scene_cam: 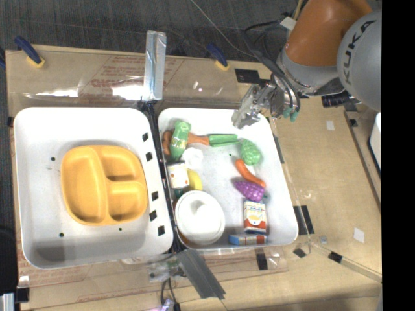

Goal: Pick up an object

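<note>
The right bin (279,173) holds several toys: a green bottle-like toy (179,135), a green stick (222,138), a green leafy piece (251,152), an orange carrot (248,172), a purple grape bunch (250,190), a small juice carton (255,216), a white bowl (200,216), a yellow piece (194,180) and a small boxed item (177,173). My gripper (248,114) hangs over the bin's far right corner, above and right of the green stick. Nothing shows between its fingers.
The left bin (39,238) carries a yellow divided tray (104,183). A marker (246,240) lies along the right bin's near wall. A silver clamp (154,63) stands at the back between the bins. Cables run behind the arm.
</note>
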`<move>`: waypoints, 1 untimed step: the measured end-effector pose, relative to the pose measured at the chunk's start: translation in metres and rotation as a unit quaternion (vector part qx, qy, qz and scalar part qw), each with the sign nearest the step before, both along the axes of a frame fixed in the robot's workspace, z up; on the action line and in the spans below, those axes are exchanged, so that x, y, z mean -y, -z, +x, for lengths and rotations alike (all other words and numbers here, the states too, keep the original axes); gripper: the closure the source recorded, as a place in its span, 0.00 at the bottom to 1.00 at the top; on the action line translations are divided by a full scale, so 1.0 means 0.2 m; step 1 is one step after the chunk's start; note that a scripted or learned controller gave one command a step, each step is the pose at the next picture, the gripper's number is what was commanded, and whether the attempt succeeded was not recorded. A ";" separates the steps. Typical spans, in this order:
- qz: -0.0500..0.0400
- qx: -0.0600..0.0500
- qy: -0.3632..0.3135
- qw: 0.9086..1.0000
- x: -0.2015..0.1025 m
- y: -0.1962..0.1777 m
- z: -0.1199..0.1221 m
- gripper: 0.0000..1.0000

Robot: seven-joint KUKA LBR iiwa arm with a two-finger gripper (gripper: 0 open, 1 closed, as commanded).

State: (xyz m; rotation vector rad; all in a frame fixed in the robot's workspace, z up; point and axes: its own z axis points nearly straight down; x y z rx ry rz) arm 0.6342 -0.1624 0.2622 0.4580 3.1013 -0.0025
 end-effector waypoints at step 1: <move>-0.001 0.001 -0.004 1.000 -0.01 -0.05 0.01 1.00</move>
